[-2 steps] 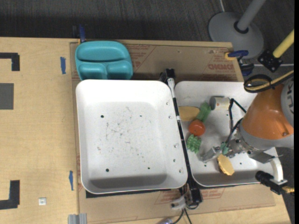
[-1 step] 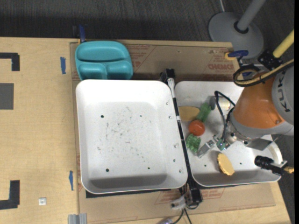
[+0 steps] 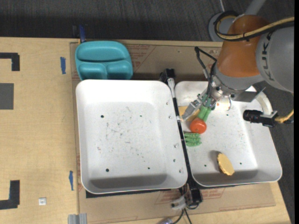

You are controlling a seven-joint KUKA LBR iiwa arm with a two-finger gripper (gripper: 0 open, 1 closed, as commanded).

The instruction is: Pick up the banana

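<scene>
Grey arm with orange band reaching from the right, end effector (image 3: 206, 101) low over the right bin (image 3: 261, 169), grip state unclear, banana (image 3: 190, 111) just beside its tip.

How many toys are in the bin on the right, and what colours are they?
Red round tomato-like toy: 1
Green leafy toy: 1
Tan oval flat toy: 1
Yellow-orange toy by the gripper, partly hidden: 1
Total: 4
</scene>
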